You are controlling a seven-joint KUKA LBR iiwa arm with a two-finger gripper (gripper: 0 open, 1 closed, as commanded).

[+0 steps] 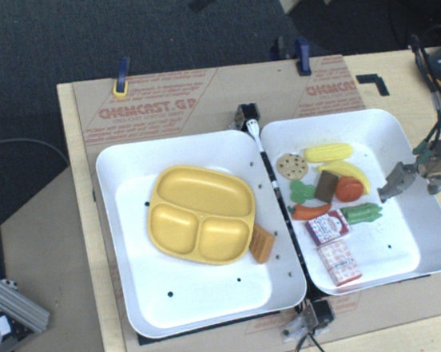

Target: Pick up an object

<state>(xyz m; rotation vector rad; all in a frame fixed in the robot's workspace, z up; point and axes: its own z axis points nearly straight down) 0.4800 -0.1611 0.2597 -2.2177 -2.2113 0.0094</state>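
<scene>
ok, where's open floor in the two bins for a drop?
Left bin: bare strip along the near wall below the yellow tray, plus its left edge. Right bin: bare right-near corner past the red cartons. Crowded: the toy food cluster by the divider.

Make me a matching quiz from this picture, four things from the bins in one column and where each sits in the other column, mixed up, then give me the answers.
Things:
1. yellow divided plate
2. corn cob
3. cookie
4. brown block

Places:
A. far end of the right bin, right of the cookie
B. middle of the left bin
C. left bin, against the plate's near right edge
D. right bin, far left part, beside the divider

Pairs: 1-B, 2-A, 3-D, 4-C
</scene>
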